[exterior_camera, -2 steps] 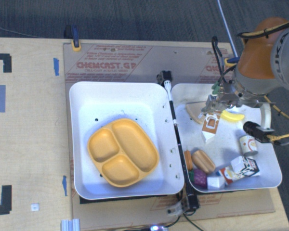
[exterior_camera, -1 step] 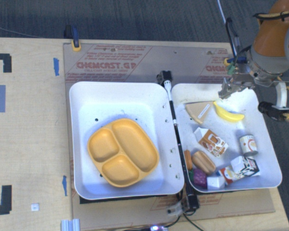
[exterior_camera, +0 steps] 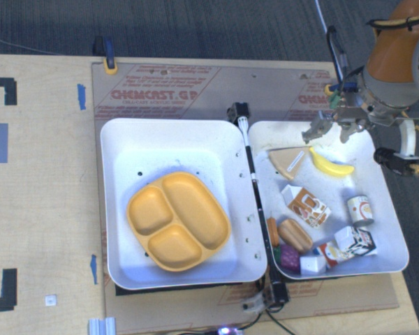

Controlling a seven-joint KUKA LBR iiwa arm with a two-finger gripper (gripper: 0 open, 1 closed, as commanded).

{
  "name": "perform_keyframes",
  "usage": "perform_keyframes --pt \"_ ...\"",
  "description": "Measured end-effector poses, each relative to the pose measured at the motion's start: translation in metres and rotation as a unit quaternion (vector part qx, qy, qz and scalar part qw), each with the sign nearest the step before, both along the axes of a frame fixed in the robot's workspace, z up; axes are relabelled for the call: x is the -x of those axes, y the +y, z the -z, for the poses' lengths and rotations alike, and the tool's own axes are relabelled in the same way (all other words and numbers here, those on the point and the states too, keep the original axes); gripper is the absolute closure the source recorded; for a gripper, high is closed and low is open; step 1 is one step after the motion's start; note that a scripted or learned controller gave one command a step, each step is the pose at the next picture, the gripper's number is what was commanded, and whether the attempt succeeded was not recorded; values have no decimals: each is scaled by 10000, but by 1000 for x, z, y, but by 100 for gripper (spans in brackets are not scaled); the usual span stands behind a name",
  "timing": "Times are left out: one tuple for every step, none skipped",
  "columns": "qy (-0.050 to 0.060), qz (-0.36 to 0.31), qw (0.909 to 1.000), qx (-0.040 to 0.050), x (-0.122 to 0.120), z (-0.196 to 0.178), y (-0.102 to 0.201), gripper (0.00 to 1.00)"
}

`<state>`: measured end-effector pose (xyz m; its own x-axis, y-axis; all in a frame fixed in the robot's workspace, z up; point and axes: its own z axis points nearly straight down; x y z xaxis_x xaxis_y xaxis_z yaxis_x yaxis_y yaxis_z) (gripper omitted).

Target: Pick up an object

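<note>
the arm [exterior_camera: 398, 40] comes in from the far right, and its tool [exterior_camera: 333, 125] hangs over the far part of the right bin [exterior_camera: 394, 246]. two fingers point down with a small gap between them, so the tool looks partly open, and nothing is between the fingers.

in the right bin, just near the tool, a banana [exterior_camera: 330, 165] lies beside a tan wedge [exterior_camera: 288, 161] that is on its left. more to the near side there is a small printed packet [exterior_camera: 309, 208], and a small can [exterior_camera: 359, 209] stands at the right wall. at the near end a hot dog [exterior_camera: 295, 234], a purple piece [exterior_camera: 289, 257], a small white block [exterior_camera: 312, 264] and a little carton [exterior_camera: 354, 241] lie close together.

the left bin [exterior_camera: 126, 145] holds a yellow tray [exterior_camera: 178, 220] with three compartments. both bins rest on the counter [exterior_camera: 42, 187], on a brown cardboard sheet [exterior_camera: 160, 93], and a black clamp [exterior_camera: 238, 111] sits at the far end between the bins.
</note>
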<state>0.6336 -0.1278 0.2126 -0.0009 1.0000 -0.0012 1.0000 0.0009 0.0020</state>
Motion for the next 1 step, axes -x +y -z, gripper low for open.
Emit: perform_keyframes --pt "20 5 10000 -9 57 61 15 0"
